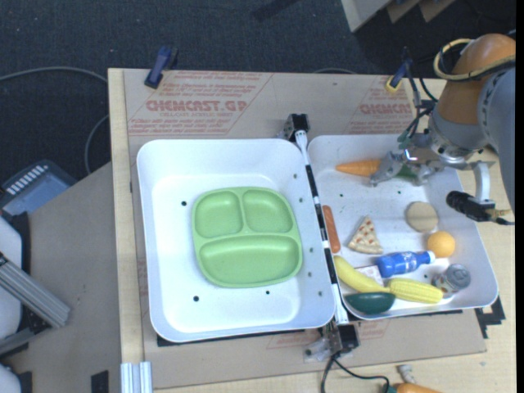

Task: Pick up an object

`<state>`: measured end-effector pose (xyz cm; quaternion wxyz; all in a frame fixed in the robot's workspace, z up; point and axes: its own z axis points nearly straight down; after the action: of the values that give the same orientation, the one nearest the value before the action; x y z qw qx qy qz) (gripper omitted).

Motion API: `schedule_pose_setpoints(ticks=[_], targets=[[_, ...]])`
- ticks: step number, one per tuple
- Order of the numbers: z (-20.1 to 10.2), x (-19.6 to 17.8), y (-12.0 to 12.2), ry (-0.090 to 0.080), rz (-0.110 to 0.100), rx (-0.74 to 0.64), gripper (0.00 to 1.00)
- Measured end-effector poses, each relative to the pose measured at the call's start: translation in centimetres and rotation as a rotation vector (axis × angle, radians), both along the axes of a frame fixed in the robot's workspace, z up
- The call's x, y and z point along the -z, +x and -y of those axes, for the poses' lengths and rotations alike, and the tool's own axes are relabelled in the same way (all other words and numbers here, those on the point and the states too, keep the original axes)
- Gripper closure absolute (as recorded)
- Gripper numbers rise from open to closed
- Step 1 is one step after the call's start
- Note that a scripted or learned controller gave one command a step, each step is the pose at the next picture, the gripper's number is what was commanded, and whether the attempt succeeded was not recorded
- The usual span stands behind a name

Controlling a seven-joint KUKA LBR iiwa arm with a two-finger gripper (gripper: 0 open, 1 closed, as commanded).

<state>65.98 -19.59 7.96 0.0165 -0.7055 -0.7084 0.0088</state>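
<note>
The arm [475, 97] reaches in from the right, its orange band [487, 54] high at the far right corner, and the gripper [399, 166] hangs low over the far part of the right bin [483, 277]. Whether the claw is spread or pressed together I cannot tell; the metal at its tip is too small and cluttered to read. A carrot [359, 168] lies just to the left of the gripper tip, near it, and I cannot tell if they touch.

The rest of the objects sit nearer in the same bin. A tan round piece [422, 216] lies below the gripper, with an orange ball [441, 244] just beside it. A pizza slice [365, 237] lies near the middle, and a thin red stick [330, 228] rests along the bin's left wall. A blue bottle [404, 263] lies on its side between the pizza slice and a small grey lid [455, 277]. Along the near edge are a banana [357, 275], a corn cob [416, 291] and a dark green bowl-like piece [370, 303], all close together.

The left bin [164, 244] holds a green divided plate [246, 237], lying flat in its middle. Both bins rest on a cardboard sheet [205, 105] on the bench
</note>
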Motion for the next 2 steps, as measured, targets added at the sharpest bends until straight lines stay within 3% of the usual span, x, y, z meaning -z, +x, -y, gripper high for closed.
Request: schedule_pose_setpoints(ticks=[1,2], targets=[[2.3,-0.5,-5.5,-0.002,0.034,0.001,0.0],[0.9,-0.5,-9.8,-0.01,0.035,0.005,0.0]])
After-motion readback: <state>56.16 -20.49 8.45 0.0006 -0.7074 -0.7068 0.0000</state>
